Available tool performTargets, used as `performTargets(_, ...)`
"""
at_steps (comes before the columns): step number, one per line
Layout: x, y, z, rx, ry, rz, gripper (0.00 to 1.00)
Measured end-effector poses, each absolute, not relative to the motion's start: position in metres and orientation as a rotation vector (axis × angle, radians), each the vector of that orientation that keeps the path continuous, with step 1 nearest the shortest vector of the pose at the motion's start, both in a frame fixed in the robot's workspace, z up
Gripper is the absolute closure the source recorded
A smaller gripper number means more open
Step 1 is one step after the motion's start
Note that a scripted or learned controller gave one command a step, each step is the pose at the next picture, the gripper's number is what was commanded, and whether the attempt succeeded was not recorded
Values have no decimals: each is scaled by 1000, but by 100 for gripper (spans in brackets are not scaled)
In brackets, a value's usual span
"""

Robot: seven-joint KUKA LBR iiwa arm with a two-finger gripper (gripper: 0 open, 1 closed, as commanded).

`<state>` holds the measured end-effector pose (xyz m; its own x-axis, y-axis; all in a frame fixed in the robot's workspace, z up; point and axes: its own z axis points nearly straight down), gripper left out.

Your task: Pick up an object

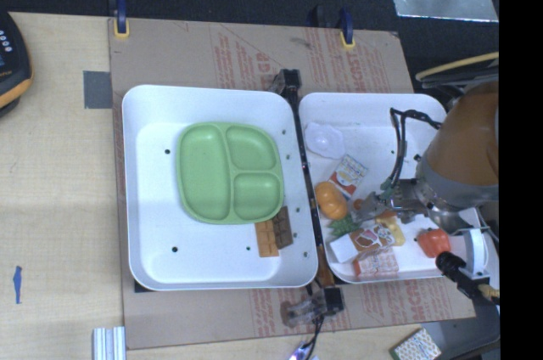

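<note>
Red-labelled packet [375, 265] (print unreadable)

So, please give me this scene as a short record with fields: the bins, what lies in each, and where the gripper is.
left bin: green divided plate; brown block near the front right corner
right bin: orange round item, small packets, clear plastic piece, red item
arm: enters from the right, above the right bin
gripper: low over the clutter in the right bin
held object: none visible
</note>
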<state>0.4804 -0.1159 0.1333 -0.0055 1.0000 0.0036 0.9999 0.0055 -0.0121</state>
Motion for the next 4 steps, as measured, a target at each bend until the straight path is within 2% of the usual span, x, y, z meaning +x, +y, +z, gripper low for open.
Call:
performTargets(1,497,-149,90,-2214,-2223,6,0)
performTargets(2,497,-149,102,-2212,-2224,6,100)
performTargets(3,535,-57,197,-2208,-2241,-12,100)
performTargets(4,531,-63,192,-2215,-2224,3,0)
